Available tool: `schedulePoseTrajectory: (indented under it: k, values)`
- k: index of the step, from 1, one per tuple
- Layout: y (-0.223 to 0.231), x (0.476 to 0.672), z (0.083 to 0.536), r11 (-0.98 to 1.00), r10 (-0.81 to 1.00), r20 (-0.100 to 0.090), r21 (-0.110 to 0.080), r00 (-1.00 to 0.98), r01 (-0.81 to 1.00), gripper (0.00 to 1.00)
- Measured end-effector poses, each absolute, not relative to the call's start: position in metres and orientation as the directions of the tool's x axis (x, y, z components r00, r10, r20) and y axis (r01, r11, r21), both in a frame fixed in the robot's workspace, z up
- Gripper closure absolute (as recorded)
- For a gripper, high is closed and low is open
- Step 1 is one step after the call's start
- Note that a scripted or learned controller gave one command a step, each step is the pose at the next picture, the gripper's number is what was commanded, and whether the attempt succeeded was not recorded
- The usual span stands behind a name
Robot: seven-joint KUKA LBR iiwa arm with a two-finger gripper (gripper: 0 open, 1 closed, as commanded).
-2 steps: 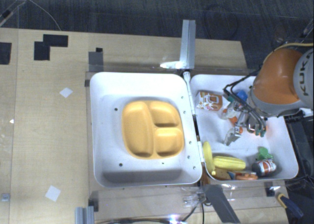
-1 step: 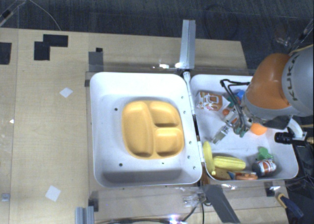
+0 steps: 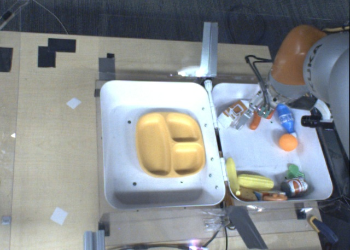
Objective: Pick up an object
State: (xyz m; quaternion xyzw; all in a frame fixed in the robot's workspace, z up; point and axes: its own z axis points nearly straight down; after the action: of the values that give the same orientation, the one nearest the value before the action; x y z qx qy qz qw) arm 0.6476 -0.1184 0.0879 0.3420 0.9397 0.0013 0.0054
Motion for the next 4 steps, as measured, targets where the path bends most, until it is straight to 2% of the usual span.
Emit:
schedulePoseTrajectory:
  k: [1, 2, 3, 4]
  values:
    - [-0.121, 0.566, 0.090, 0.834, 0.551, -0.011, 0.006, -0.834, 0.551, 0.00]
    - [-0.123, 0.497, 0.103, 0.902, 0.432, -0.033, 0.011, -0.901, 0.432, 0.00]
    - [-0.119, 0.489, 0.121, 0.522, 0.853, -0.004, 0.005, -0.522, 0.853, 0.00]
    - [-0.183, 0.514, 0.117, 0.311, 0.950, -0.002, 0.004, -0.311, 0.950, 0.00]
